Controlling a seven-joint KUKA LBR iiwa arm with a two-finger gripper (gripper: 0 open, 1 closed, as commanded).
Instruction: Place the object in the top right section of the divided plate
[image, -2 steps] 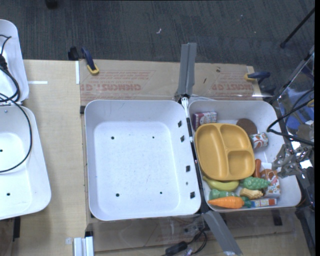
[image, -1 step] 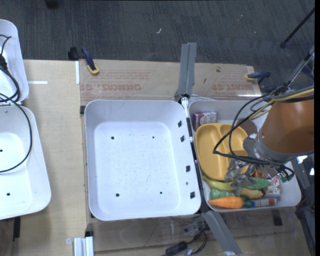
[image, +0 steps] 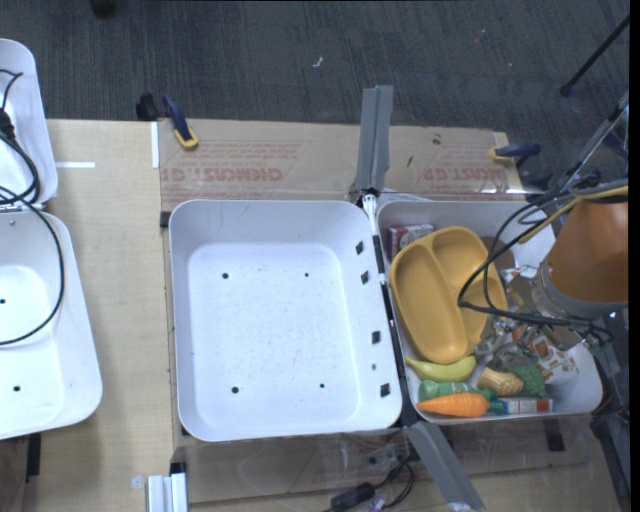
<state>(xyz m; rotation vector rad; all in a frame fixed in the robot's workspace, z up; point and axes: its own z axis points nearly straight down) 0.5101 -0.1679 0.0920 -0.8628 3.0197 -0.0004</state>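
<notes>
A yellow divided plate (image: 440, 295) lies tilted in the right bin (image: 590, 400), against its left wall. Below the plate, along the bin's front, lie a yellow-green banana (image: 445, 368), an orange carrot (image: 455, 404), a piece of corn (image: 500, 381) and a green broccoli (image: 532, 378). The arm comes in from the right, and its orange band (image: 595, 250) hangs over the bin's right half. My gripper (image: 512, 345) reaches down just right of the plate's lower edge, above the corn and broccoli. The wrist and cables hide most of it.
The left bin (image: 180, 300) stands beside the right one, with a grey post (image: 375, 140) rising between them at the back. A red-and-white packet (image: 405, 238) sits behind the plate. A small tube (image: 525, 405) lies by the carrot. Black cables (image: 490, 270) loop over the plate.
</notes>
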